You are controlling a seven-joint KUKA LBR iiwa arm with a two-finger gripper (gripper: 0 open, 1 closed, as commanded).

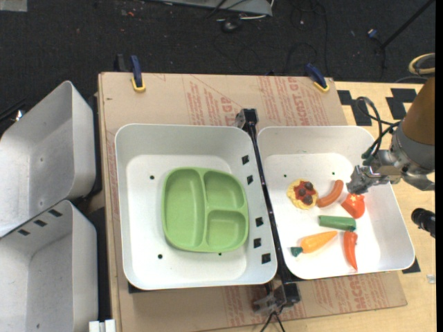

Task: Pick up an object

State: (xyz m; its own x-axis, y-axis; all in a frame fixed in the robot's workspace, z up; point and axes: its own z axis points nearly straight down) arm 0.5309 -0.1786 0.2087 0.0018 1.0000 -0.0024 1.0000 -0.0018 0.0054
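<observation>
Camera view: gripper point(361, 179) sits low in the right bin point(394, 206), near its right edge, just above a red pepper point(354, 205); open or closed, hard to tell.

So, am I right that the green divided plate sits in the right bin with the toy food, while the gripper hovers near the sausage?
Not quite: the green divided plate sits alone in the left bin, as the camera view shows. The toy food, including the sausage, lies in the right bin, and the gripper is indeed near the sausage there.
</observation>
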